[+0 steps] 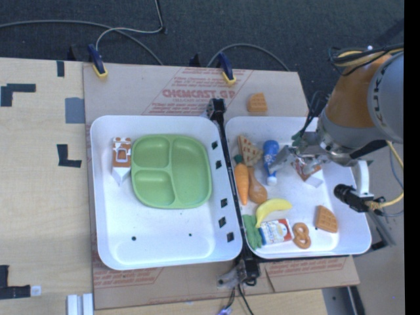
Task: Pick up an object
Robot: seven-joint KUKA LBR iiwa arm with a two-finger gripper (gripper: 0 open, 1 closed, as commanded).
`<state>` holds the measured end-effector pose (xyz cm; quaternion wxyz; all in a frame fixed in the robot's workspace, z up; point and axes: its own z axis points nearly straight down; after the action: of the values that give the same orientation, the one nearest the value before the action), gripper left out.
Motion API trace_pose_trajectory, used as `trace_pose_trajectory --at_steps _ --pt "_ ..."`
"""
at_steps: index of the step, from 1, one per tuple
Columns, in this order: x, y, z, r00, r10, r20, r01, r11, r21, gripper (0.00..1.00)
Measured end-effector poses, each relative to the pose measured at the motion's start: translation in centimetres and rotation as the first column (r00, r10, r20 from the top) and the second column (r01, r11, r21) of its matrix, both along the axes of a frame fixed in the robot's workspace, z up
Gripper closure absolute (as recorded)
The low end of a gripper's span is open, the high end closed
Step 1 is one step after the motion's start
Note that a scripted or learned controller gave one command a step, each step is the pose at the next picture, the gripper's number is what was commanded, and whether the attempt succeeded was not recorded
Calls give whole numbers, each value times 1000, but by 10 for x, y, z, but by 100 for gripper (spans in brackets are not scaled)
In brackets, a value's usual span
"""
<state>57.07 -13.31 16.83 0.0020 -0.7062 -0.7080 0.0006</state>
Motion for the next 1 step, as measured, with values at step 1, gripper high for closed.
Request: trace_pose_trajectory --at_steps 1 --pt "38 23 -73 1000 -4 7 4 1000 -8 0"
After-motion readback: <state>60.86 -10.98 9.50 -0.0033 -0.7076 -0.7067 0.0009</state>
